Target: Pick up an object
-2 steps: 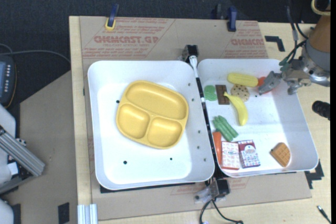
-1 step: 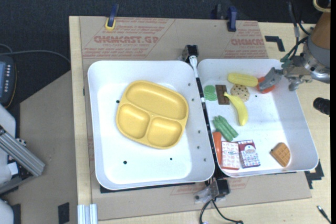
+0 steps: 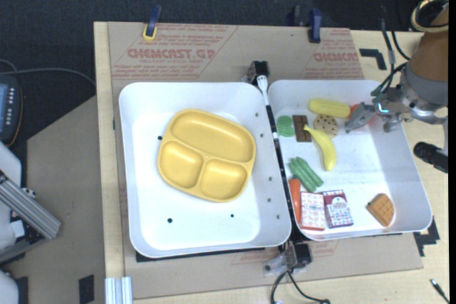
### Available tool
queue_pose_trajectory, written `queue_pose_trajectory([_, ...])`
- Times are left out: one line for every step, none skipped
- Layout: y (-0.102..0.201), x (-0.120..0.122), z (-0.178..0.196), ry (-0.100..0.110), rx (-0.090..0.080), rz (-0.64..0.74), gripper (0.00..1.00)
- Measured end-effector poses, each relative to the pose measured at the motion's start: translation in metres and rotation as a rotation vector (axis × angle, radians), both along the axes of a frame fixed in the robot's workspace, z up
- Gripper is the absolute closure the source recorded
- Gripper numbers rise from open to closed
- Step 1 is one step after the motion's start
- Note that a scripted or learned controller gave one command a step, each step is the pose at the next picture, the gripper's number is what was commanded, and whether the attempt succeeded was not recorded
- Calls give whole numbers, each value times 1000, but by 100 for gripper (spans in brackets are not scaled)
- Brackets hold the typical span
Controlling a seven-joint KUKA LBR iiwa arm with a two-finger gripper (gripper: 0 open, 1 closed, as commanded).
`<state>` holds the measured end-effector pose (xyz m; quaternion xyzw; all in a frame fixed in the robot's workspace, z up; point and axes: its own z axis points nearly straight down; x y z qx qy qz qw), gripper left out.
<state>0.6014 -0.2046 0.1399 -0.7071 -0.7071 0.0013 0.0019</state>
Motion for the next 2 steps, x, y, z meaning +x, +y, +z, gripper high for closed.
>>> queue_pose_trajectory([1,-1,-53,1,1,0,0])
queue_pose_trajectory([1,1,-39,-7,-1,0,100])
